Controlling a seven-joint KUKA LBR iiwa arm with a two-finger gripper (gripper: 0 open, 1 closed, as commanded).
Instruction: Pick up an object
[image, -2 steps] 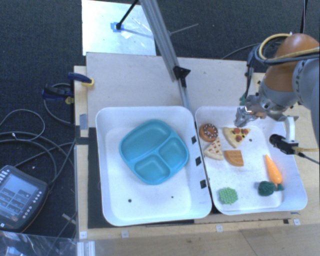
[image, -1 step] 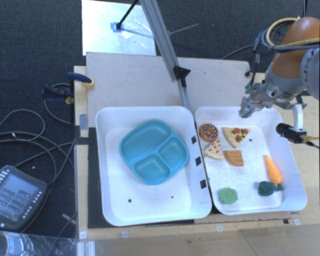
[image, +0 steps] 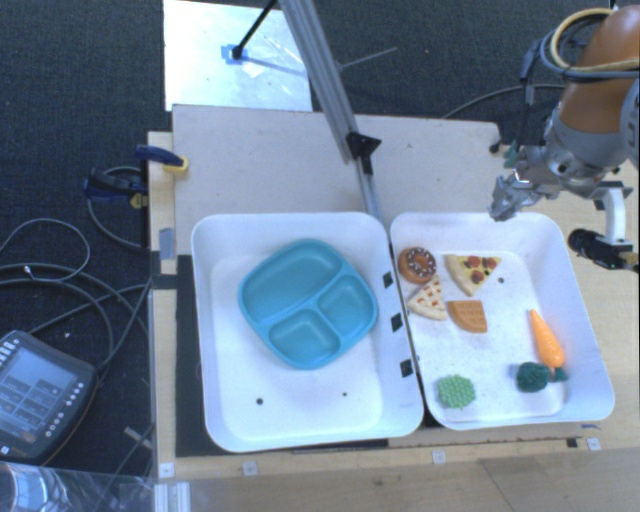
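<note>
The right bin (image: 580, 300) holds several toy foods: a chocolate donut (image: 416, 264), a pizza slice (image: 472, 271), a pale waffle-like wedge (image: 429, 300), an orange-brown bread piece (image: 467, 316), an orange carrot (image: 546, 339), a dark green broccoli (image: 535, 376) and a light green round piece (image: 456, 391). My gripper (image: 504, 204) hangs over the far rim of the right bin, above and to the right of the pizza slice, with nothing seen in it.
The left bin (image: 225, 400) carries a blue divided plate (image: 306, 302). A grey pole (image: 330, 80) slants across the board behind the bins. Clamps and cables lie to the left, and a pendant (image: 35, 392) sits at the lower left.
</note>
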